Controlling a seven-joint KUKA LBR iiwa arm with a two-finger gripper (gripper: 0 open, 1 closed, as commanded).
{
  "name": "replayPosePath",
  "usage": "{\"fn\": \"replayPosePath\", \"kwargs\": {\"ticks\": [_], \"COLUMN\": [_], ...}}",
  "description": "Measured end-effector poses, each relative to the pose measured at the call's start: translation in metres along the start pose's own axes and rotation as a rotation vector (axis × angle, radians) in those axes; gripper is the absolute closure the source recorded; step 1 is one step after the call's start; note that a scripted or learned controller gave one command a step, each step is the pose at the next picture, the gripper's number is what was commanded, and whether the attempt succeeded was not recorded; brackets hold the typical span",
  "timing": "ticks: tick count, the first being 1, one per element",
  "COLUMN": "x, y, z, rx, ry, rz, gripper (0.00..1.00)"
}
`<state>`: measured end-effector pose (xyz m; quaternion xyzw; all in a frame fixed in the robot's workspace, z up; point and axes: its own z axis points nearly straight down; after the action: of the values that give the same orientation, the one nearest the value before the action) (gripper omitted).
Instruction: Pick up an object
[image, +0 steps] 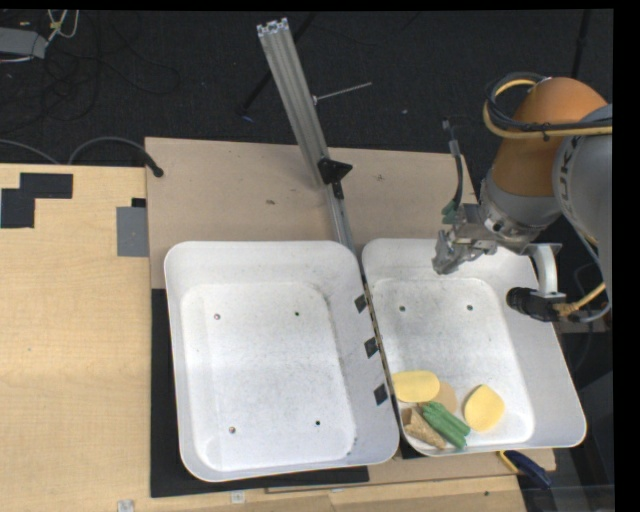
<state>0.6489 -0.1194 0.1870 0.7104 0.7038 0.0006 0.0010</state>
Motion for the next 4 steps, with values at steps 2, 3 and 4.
{"fn": "replayPosePath", "kwargs": {"ticks": [2, 3, 4], "x": [0.048, 0.100, 0.154], "y": [-0.001, 0.004, 0.009], "z": [-0.033, -0.042, -0.046], "rx": [0.006, 0.004, 0.003], "ry": [0.003, 0.002, 0.003], "rz": [-0.012, -0.013, -0.014], "gripper": [1.00, 1.00, 1.00]}}
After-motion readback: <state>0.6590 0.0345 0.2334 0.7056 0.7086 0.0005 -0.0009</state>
